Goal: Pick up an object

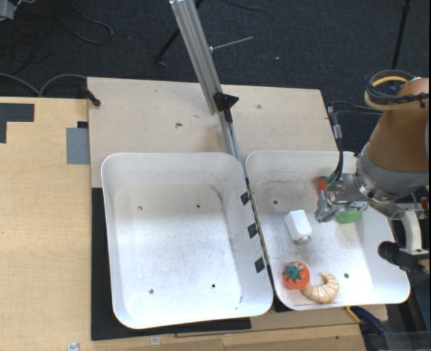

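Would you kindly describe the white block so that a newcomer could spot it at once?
Look in the right bin, on the arm's side. The white block lies near its middle, left of the gripper. Unlike the red tomato and tan croissant nearer the front edge, it is plain white and boxy.

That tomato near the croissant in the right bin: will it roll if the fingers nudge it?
Probably. The tomato looks round and smooth, so a sideways nudge may roll it. It lies close to the croissant, which might stop it on that side. It looks like a toy, likely light and rigid.
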`<action>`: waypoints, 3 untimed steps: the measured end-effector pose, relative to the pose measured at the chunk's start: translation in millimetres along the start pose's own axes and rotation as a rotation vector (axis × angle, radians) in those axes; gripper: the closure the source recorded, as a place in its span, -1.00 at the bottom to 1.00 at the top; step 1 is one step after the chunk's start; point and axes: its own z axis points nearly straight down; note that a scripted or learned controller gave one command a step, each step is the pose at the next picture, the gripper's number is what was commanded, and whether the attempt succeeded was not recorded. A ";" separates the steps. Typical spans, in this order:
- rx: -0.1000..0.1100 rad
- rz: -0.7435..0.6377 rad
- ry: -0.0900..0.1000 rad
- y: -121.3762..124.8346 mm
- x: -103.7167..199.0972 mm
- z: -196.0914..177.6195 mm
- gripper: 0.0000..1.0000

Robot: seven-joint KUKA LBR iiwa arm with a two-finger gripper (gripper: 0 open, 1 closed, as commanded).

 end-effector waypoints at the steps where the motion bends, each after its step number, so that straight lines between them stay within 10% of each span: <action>1: 0.000 0.001 0.000 -12.9 44.5 -1.8 1.00; 3: 0.001 -0.001 -0.001 -20.8 157.0 0.8 1.00</action>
